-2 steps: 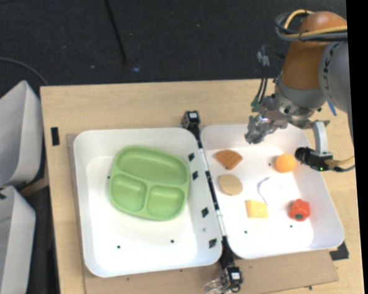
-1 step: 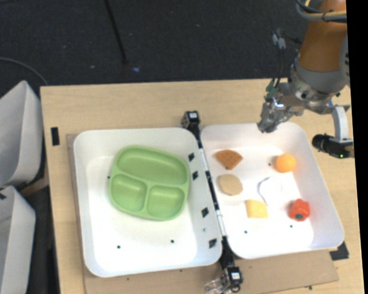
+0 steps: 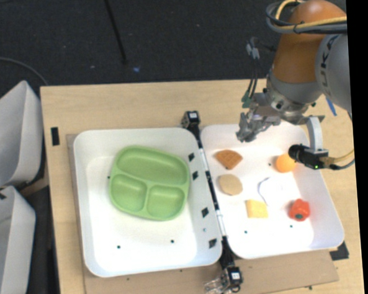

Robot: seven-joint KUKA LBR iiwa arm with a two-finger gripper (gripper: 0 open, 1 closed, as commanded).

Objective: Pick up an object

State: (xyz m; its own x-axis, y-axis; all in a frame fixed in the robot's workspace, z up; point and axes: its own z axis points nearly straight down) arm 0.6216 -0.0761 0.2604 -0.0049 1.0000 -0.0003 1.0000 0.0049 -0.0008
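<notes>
Orange wedge in right bin, just below-left of gripper — nothing visibly held, finger spacing impossible to tell. Risk: closing short of wedge — flat piece slipping, or clipping tan round piece.

Left of my gripper, the green divided plastic plate looks smooth and matt; the two shallow white plastic bins look faintly glossy.

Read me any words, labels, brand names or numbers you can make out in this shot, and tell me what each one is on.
No text here can be read.
Grey arm: dark marks along its side, too blurred to read.
Green divided plate, white bins, and the food pieces such as the yellow block and red piece: no lettering shows.
</notes>
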